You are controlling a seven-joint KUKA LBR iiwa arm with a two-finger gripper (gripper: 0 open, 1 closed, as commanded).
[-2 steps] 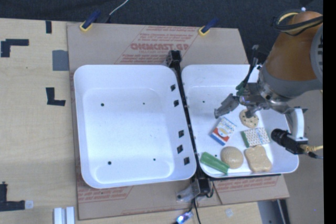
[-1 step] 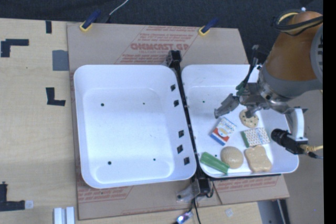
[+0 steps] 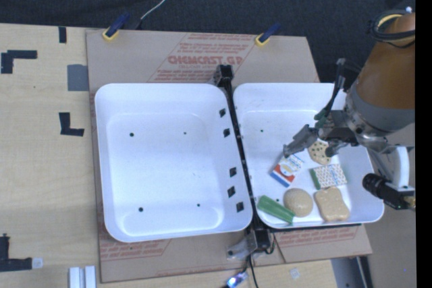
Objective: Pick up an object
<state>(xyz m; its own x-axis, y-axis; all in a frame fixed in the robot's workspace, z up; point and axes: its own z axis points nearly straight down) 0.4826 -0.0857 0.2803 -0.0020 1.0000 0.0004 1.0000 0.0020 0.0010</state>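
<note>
My gripper point(image 3: 306, 150) hangs over the right bin point(image 3: 270, 101), in its middle right part, and stands open. One finger point(image 3: 294, 145) slants down to the left, ending just above a small white box with red and blue print point(image 3: 286, 173). A round speckled cookie point(image 3: 318, 152) lies under the gripper, between the fingers' spread. Nothing is held. Toward the bin's front lie a green-and-white patterned packet point(image 3: 329, 176), a round tan bun point(image 3: 298, 202), a tan bread slice point(image 3: 331, 204) and a green oblong piece point(image 3: 275, 209).
The left bin point(image 3: 111, 145) sits beside the right one, parted by a black divider rail point(image 3: 233, 145). The arm's grey body and orange band point(image 3: 388, 77) fill the right side above the bin. Both bins rest on a cardboard sheet point(image 3: 202, 57).
</note>
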